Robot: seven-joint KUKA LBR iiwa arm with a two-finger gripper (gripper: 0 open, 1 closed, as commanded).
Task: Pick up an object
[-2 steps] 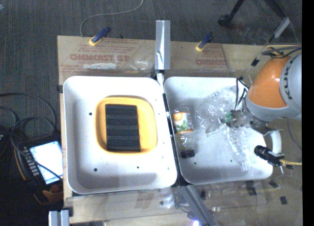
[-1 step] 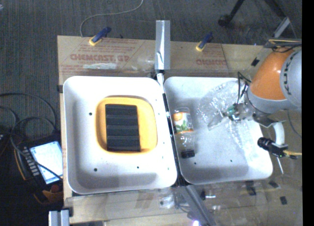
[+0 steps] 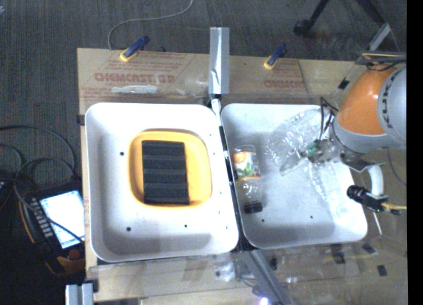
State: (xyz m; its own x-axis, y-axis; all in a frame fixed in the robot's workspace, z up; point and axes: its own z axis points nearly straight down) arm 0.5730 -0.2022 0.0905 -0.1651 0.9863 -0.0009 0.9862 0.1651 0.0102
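Tool (image 3: 316,151) over right bin (image 3: 291,231), at crumpled clear plastic (image 3: 294,139); grip state unclear. Small bottle (image 3: 246,168) left of plastic.

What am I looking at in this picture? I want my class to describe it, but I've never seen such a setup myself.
One camera looks down at a slant on a bench with two shallow white bins. The grey machine with the orange band is a robot arm reaching in from the right; its job is to pick something up. The left bin holds a yellow tray with a black ridged insert. The right bin holds a small bottle with an orange label and crumpled clear plastic. The arm's hand sits over that plastic; whether it grips anything is unclear.
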